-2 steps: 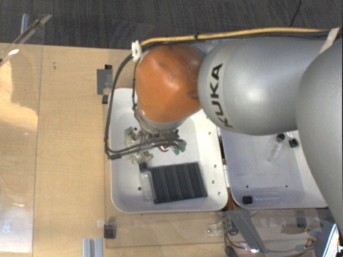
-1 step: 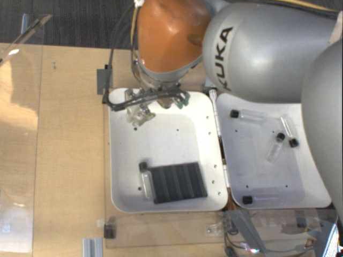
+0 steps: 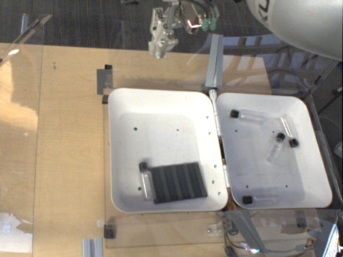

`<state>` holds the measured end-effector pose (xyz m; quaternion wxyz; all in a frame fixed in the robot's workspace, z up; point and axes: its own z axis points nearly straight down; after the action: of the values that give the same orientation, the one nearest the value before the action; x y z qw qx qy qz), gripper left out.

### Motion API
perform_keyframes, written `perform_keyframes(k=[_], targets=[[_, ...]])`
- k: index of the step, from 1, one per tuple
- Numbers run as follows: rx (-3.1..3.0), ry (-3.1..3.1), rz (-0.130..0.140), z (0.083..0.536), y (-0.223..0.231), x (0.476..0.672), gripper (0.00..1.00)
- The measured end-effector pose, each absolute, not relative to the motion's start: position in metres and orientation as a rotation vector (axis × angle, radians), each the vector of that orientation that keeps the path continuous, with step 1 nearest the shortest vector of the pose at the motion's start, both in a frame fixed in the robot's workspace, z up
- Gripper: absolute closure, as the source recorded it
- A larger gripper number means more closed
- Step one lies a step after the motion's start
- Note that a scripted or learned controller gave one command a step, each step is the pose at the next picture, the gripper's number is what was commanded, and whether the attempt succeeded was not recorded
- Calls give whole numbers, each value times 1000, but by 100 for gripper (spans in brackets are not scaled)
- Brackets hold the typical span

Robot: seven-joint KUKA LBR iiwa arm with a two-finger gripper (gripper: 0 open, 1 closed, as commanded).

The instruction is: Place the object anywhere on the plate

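— Lying where, the tube [image 3: 144,182]?
— In the left bin [image 3: 124,138], toward its near side, flat beside the left edge of the dark ribbed plate [image 3: 178,182]. It is not on the plate.
— And the gripper [image 3: 161,43]?
— Up beyond the bins' far side, well apart from the tube. Clenched or released, I cannot tell.
— The right bin [image 3: 257,167]?
— Several other capped tubes [image 3: 247,114], scattered about.

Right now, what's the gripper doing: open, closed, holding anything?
Gripper: raised above the bench behind the left bin, away from the tubes; whether it is open or closed cannot be told, and nothing is visible in its grasp.
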<state>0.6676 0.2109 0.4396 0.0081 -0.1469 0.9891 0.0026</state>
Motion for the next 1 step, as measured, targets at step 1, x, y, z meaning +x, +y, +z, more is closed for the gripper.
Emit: perform_keyframes(k=[1], targets=[[-580,3079,6,266,237,611,100]])
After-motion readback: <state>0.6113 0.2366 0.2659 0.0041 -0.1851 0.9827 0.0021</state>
